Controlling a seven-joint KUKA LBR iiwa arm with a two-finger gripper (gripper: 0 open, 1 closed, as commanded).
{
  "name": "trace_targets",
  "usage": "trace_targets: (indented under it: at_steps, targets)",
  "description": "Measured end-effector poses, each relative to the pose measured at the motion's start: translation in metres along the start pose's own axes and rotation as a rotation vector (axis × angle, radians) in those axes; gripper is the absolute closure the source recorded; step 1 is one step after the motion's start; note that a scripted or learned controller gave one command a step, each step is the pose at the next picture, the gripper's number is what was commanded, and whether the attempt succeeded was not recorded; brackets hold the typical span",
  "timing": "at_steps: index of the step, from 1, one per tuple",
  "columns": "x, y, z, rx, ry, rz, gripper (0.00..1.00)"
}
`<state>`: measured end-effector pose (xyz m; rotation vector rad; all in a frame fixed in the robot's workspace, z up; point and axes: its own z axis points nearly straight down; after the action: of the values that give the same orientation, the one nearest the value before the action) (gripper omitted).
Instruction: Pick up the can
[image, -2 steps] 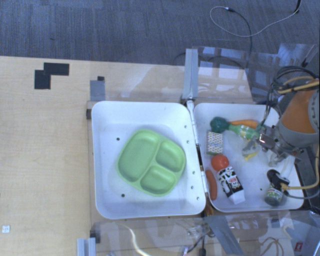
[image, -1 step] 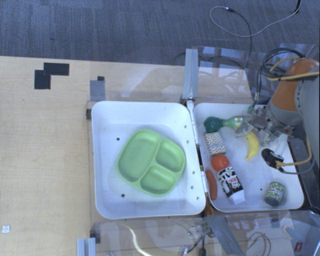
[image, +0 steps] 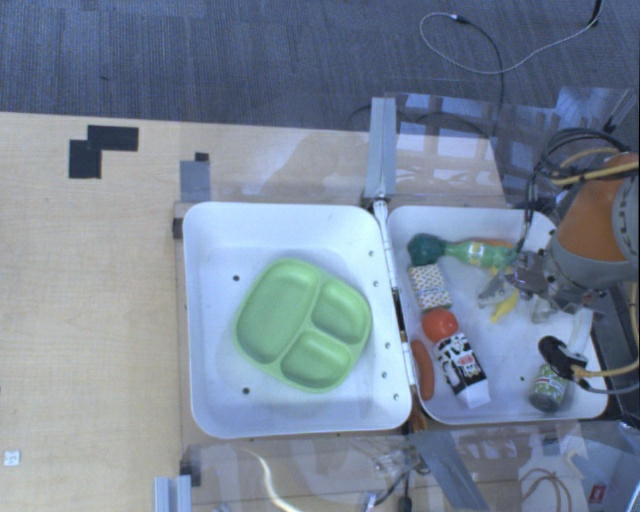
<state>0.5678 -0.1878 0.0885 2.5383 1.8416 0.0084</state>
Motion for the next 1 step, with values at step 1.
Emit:
trace_targets:
  at_steps: [1]
  targets:
    - [0.0025,0.0026,-0.0122,-0.007,0.002,-0.003,1.0]
